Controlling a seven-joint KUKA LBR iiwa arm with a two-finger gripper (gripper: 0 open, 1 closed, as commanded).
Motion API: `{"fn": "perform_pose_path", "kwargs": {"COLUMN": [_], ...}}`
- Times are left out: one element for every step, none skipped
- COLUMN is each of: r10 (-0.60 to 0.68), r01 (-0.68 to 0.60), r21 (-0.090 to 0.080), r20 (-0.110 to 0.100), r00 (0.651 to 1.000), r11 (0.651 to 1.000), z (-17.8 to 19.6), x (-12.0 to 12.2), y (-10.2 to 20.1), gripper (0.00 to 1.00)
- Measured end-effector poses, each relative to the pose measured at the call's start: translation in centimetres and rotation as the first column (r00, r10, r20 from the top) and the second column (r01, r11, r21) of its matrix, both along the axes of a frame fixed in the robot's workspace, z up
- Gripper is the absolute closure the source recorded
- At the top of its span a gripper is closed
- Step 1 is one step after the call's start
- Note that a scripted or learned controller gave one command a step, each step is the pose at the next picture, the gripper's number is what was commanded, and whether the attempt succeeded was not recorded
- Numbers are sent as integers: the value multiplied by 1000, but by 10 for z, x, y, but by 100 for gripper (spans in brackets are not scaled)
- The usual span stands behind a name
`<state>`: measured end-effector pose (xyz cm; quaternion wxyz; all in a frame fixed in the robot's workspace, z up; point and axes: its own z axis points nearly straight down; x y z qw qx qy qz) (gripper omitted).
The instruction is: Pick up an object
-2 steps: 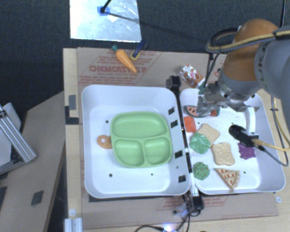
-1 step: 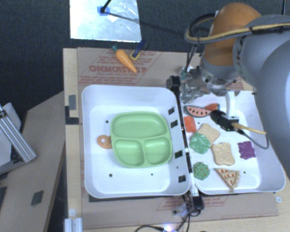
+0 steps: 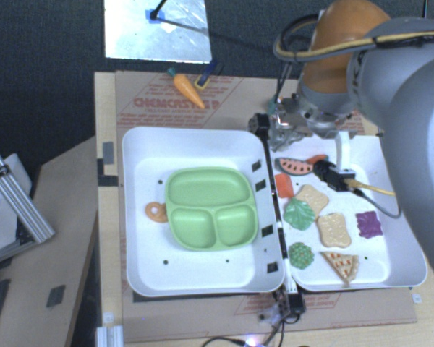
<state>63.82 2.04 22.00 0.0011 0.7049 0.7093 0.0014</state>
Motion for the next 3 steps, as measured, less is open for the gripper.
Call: {"fn": "perform_pose_path", "kwargs": {"r10": [0,1,-6], "r01": [0,-1,6], "r21": [-1,-1,-1], "r20": [-2,1,-3], "r00": [1000,1000,1000], "r11": [1000,1000,1000], "z": [-4,0,3], "x": [1,15,4], "y": [6,9,-5], "gripper": [100,100,100]}}
